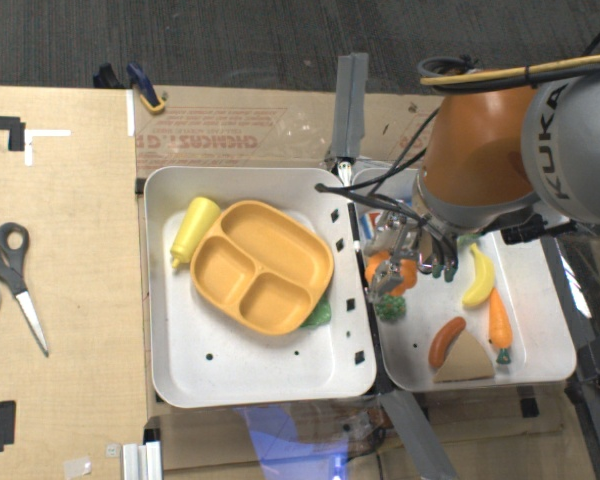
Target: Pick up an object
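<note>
Over the right bin (550, 368) the arm (500, 148) reaches in from the right, its broad orange band and grey casing hiding the bin's far half. Below the band the gripper (395, 258) hangs among cables and metal parts at the bin's left edge, just above an orange, rounded object (400, 271) and a small green leafy piece (390, 308). Whether the pincer is open or closed, or whether it touches the orange object, cannot be told, since the wrist hardware covers it.

Right of the gripper lie a curved yellow banana (478, 276), smooth and glossy, and a tapered orange carrot (499, 324) with a green tip. Nearer the front sit a red, sausage-shaped piece (446, 340) and a flat tan wedge (466, 363), touching each other.

A shallow white left bin (250, 368) holds a yellow-orange divided tray (262, 265) with three compartments and rounded corners, lying at a slant. A pale yellow bottle-like shape (192, 230) rests against its left side, and something green (318, 314) peeks from under its right corner.

Left of the bins, on the brown cardboard bench surface (60, 218), lie scissors (16, 280) with grey handles and steel blades. Beyond the bins, a blue-handled clamp (145, 86) sits at the cardboard's far edge.
</note>
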Robot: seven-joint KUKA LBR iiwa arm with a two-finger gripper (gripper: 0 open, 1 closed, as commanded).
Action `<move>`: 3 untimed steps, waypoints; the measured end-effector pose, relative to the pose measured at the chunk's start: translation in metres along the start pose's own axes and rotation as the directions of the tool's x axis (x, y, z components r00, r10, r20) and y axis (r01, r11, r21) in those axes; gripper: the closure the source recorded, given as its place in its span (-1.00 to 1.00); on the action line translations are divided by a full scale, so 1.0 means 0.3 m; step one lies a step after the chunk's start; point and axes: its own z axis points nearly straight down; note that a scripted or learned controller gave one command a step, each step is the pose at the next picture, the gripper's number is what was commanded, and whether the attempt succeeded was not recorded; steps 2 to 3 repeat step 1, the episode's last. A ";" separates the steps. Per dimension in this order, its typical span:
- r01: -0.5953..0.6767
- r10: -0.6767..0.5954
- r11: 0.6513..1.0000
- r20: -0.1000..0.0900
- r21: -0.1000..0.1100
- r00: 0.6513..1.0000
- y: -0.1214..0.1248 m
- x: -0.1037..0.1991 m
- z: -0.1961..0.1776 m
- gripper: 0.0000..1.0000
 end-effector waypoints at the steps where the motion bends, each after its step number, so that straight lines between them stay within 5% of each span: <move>1: 0.156 -0.156 0.988 0.001 0.001 0.988 -0.108 -0.117 -0.209 1.00; 3: 0.156 -0.156 0.988 0.001 0.001 0.988 -0.108 -0.117 -0.209 1.00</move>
